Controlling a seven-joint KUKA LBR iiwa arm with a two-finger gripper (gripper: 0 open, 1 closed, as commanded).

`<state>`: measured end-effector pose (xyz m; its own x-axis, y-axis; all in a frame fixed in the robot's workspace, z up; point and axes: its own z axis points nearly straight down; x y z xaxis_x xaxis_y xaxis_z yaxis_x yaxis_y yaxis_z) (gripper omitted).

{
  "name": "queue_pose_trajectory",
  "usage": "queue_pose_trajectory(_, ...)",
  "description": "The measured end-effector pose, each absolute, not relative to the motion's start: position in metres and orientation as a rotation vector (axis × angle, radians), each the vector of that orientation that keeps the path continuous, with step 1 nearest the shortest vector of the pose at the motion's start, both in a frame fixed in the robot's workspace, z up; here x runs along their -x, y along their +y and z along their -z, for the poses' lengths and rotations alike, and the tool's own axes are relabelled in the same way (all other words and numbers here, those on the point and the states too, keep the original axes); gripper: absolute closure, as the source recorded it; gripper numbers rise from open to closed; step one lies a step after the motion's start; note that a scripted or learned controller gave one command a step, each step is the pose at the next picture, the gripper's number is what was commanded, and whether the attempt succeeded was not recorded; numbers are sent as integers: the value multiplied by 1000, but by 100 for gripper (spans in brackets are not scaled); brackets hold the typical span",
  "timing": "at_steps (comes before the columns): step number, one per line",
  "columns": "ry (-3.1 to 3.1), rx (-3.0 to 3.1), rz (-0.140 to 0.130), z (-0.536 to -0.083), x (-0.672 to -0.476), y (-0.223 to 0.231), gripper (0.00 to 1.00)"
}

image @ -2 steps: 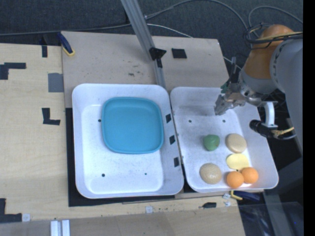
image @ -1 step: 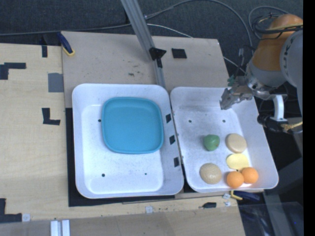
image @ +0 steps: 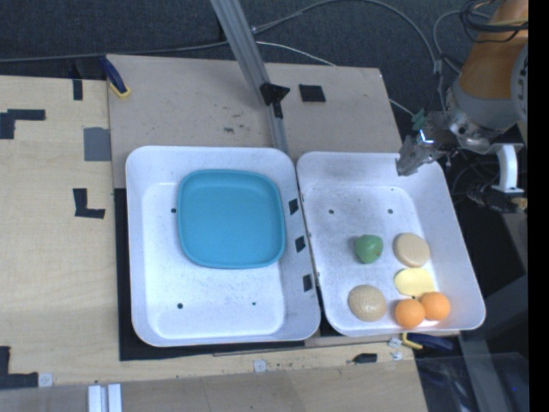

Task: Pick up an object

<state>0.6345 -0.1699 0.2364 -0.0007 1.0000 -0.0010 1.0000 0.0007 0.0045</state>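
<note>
The counter (image: 51, 256) carries two shallow white bins set side by side, their inner rims touching. The left bin (image: 154, 307) holds a square blue plate (image: 230, 218) lying flat in its upper half. The right bin (image: 343, 187) holds six small items grouped in its lower right part: a green ball (image: 369, 248) nearest the middle of the bin, a tan round piece (image: 412, 249) just beside it to the right, a pale yellow piece (image: 414, 281) directly below the tan one and touching it, a speckled beige ball (image: 367, 302) below the green ball, and two orange balls (image: 409, 313) (image: 436, 306) against the lower right rim, touching each other and the yellow piece. The arm (image: 493, 63) enters from the right, its orange band above the grey wrist. The jaws (image: 413, 155) sit over the upper right corner of the right bin, at its rim, well apart from the group of items; nothing is visible between them, and whether they are spread or pressed together cannot be told at this size. A grey metal rail (image: 249, 54) runs at a slant from the top edge down to the gap between the bins. Black tape marks (image: 312, 93) lie on the counter, and cables (image: 360, 7) run across the dark floor behind it
</note>
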Motion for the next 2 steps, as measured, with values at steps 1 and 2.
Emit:
queue_pose_trajectory(1,2220,-2219,-3,-282,-635,-170,100)
queue_pose_trajectory(2,2226,-2217,-2,-285,-623,-119,100)
